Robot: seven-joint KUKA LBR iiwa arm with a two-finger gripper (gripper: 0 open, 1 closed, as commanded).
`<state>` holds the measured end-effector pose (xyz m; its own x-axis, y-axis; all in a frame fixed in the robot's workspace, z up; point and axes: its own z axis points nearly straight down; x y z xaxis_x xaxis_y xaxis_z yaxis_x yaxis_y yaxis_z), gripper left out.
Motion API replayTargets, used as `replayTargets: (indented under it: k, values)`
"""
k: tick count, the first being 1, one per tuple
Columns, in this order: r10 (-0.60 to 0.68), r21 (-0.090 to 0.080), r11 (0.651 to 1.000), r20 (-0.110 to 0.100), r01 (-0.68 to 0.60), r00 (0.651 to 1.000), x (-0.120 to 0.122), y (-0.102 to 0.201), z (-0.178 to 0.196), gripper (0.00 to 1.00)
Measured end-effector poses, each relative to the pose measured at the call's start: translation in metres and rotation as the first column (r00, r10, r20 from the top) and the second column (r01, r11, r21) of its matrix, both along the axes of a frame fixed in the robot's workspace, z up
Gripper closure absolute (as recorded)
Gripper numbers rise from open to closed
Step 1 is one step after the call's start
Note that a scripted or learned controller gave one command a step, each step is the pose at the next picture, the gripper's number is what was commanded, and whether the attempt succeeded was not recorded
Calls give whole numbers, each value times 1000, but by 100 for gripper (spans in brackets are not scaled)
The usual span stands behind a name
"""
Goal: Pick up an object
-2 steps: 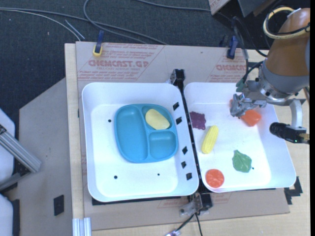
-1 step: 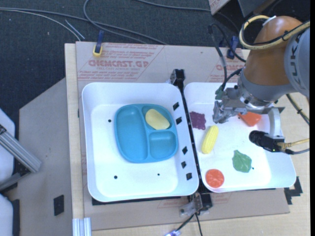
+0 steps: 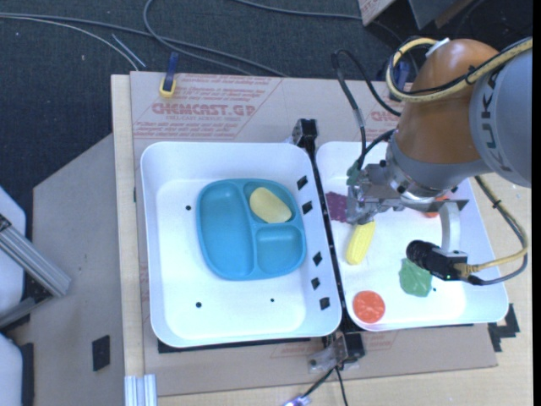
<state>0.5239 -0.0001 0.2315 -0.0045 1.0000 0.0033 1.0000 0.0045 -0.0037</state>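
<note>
My gripper (image 3: 365, 212) hangs low in the right bin (image 3: 473, 311), right over the upper end of a yellow corn cob (image 3: 359, 244) that lies on the bin floor. Whether it touches the cob is hidden by the wrist. A purple item (image 3: 337, 205) lies just left of the gripper. A green leafy piece (image 3: 414, 279) and a round orange-red item (image 3: 368, 306) sit nearer the front of that bin. A small red thing (image 3: 431, 214) peeks out from under the arm.
The left bin (image 3: 169, 294) holds a blue divided plate (image 3: 228, 235) with a pale yellow item (image 3: 270, 204) in its upper right compartment. A black divider rail (image 3: 321, 227) runs between the bins. The arm's bulk covers the back of the right bin.
</note>
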Motion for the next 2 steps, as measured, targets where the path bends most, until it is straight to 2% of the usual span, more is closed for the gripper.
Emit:
replayTargets:
  k: [1, 2]
  values:
    - [0, -1, 1000, -1, 0, 1000, -15, 41, -7, 100]
    - [1, 0, 1000, 1, -1, 1000, -34, 90, 4, 100]
